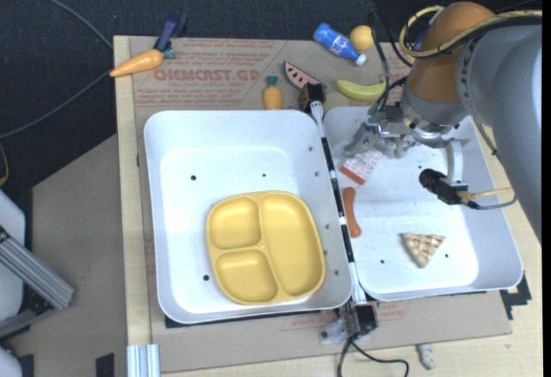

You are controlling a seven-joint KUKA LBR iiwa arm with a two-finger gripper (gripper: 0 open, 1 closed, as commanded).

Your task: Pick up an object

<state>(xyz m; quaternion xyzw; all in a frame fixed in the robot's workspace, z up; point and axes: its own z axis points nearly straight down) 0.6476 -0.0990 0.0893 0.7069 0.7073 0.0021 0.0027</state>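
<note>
My gripper (pixel 376 145) hangs over the back left part of the right bin (pixel 491 268). It is open, and I see nothing between its fingers. A red and white packet (pixel 360 166) lies just in front of it and slightly to the left, near the bin's left wall. Further forward, an orange-red sausage (pixel 350 212) lies along the left wall. A pizza slice (pixel 422 246) rests near the front middle of the right bin.
The left bin (pixel 172 151) holds a yellow divided plate (pixel 264 246). Behind the bins on the cardboard lie a toy carrot (pixel 138 64), a watermelon slice (pixel 297 74), a blue bottle (pixel 337 42) and a banana (pixel 360 89). The arm covers the right bin's back right.
</note>
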